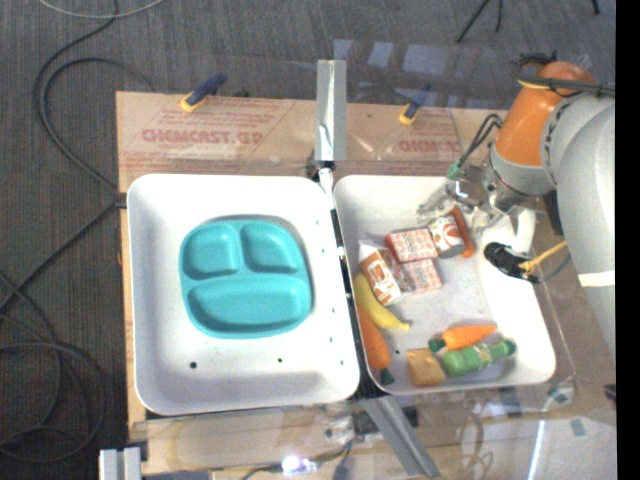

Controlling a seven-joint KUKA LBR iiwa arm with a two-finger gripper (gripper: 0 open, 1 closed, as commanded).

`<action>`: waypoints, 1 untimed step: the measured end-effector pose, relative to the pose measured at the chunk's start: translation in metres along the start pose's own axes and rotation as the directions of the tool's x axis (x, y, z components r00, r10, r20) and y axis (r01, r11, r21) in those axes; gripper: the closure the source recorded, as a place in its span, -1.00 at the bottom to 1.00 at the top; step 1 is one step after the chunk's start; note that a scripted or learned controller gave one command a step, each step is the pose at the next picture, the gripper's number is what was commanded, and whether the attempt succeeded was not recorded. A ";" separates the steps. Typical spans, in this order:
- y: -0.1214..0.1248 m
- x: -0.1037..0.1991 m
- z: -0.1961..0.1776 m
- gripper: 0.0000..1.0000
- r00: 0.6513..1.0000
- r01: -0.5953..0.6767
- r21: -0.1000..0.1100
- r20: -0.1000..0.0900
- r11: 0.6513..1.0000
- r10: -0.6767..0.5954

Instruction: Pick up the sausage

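A slim reddish-brown piece that looks like the sausage (461, 228) lies in the upper right part of the right bin (520, 308), beside a small red-and-white pack (446, 236). My gripper (455, 200) hangs directly over the sausage's far end, at the bin's back right, and partly covers it. Nothing is visibly lifted off the bin floor. The grey arm with its orange band (525, 128) comes in from the right.
The right bin also holds red-and-white packs (412, 245), a banana (380, 308), two carrots (372, 346), a green bottle (478, 357) and a brown block (425, 369). The left bin (150, 368) holds a teal divided plate (245, 276). A metal divider (327, 118) stands between the bins.
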State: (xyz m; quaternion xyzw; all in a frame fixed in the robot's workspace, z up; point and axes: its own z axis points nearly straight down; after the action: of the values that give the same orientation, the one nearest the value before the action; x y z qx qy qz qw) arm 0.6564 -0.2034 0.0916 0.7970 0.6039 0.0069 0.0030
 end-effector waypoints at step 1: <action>-0.022 -0.012 -0.008 -1.00 0.984 0.179 0.015 0.002 0.984 -0.179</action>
State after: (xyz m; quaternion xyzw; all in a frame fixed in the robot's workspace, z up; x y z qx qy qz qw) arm 0.6317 -0.2089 0.0994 0.7395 0.6732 0.0007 -0.0013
